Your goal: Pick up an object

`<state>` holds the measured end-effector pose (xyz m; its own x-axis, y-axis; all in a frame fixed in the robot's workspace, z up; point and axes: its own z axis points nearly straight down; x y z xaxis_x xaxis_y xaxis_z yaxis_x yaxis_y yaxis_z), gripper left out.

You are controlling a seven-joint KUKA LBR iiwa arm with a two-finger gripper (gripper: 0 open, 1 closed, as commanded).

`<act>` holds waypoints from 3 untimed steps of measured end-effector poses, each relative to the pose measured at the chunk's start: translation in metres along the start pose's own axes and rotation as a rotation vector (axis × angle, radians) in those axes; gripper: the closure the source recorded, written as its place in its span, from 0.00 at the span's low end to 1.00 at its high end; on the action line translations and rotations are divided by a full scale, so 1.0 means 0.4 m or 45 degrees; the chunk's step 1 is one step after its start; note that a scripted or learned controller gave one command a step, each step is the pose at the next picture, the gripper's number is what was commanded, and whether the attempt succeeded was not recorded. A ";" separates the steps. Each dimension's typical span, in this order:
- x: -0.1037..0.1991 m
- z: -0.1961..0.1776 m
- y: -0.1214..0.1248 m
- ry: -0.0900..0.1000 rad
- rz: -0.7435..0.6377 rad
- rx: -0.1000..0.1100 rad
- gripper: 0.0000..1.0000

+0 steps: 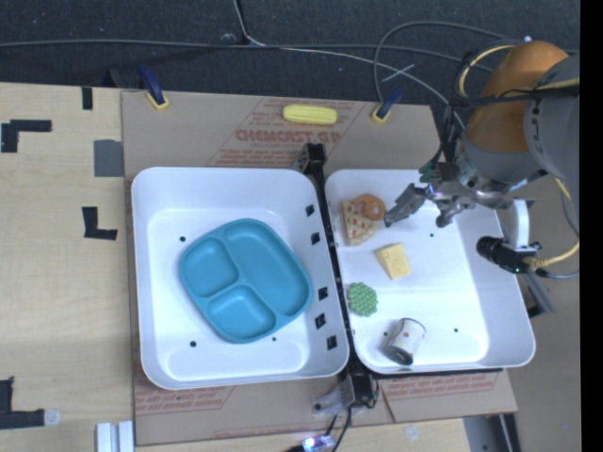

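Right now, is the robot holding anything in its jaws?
No. The gripper hangs open above the right bin, near the waffle, with nothing between its jaws.

Even overhead lighting, slightly soft focus.
Faint shadows are cast inside the white bins (151, 252); mild glare is seen on the blue plate (245, 279).

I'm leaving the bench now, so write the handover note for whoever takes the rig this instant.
Claw: open, holding nothing, over the upper part of the right white bin, just right of the brown waffle-like toy piece.
Right bin also holds a yellow cheese-like wedge, a green round leafy piece and a small white cup lying on its side.
Left white bin holds the blue divided plastic plate.
A yellow banana-like toy lies on the cardboard behind the bins.
Done: nothing picked up. Left: grasp and lift one object.
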<state>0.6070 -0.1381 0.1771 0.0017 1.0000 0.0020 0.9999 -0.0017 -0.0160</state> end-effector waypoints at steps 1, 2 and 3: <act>0.001 -0.023 0.008 -0.002 -0.004 -0.018 0.00; 0.027 0.118 0.008 -0.003 -0.005 -0.014 0.00; 0.028 0.236 0.009 -0.005 -0.004 -0.018 0.00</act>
<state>0.6092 -0.1267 0.0826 -0.0017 1.0000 -0.0017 1.0000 0.0017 -0.0016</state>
